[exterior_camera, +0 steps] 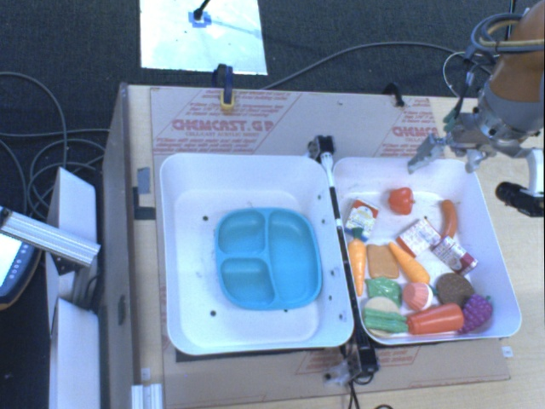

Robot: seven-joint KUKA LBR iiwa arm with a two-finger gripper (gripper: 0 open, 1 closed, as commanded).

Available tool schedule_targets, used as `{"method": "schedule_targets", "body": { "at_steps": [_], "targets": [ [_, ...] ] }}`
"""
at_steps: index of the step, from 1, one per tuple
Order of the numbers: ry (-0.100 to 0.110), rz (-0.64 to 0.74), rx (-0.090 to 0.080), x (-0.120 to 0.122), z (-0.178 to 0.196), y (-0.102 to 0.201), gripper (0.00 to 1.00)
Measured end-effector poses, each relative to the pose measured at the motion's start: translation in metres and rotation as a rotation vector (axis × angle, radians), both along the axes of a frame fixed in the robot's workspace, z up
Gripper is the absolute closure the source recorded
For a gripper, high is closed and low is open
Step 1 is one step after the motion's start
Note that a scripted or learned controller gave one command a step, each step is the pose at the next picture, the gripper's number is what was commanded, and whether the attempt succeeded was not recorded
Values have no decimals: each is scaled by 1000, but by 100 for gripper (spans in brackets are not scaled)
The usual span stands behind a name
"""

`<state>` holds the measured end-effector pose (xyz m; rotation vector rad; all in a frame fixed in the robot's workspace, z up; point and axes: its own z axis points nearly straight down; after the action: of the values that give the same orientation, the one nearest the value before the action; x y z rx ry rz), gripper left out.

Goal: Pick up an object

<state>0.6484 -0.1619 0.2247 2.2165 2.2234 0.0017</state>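
Note:
The right bin (pixel 502 262) holds several toy foods. Among them are a red tomato (pixel 401 199), an orange sausage (pixel 449 218), a small carton (pixel 362 218), two snack packets (pixel 417 235), carrots (pixel 410 263), a brown cookie (pixel 454 288), purple grapes (pixel 477 312) and a long red pepper (pixel 435 318). My gripper (pixel 448 157) hangs above the far edge of this bin, up and to the right of the tomato. It is open, its fingers (pixel 423 155) spread wide with nothing between them.
The left bin (pixel 192 228) holds a blue divided plate (pixel 266 258). A black clip (pixel 323 147) sits at the far end of the seam where the bins meet. Cables (pixel 358 54) run across the dark floor beyond the bench. A grey rail (pixel 51 237) juts in at the left.

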Motion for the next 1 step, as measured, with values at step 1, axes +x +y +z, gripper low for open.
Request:
{"method": "schedule_targets", "body": {
  "at_steps": [1],
  "targets": [
    [1,2,1,20,-57,18,0]
  ]
}}
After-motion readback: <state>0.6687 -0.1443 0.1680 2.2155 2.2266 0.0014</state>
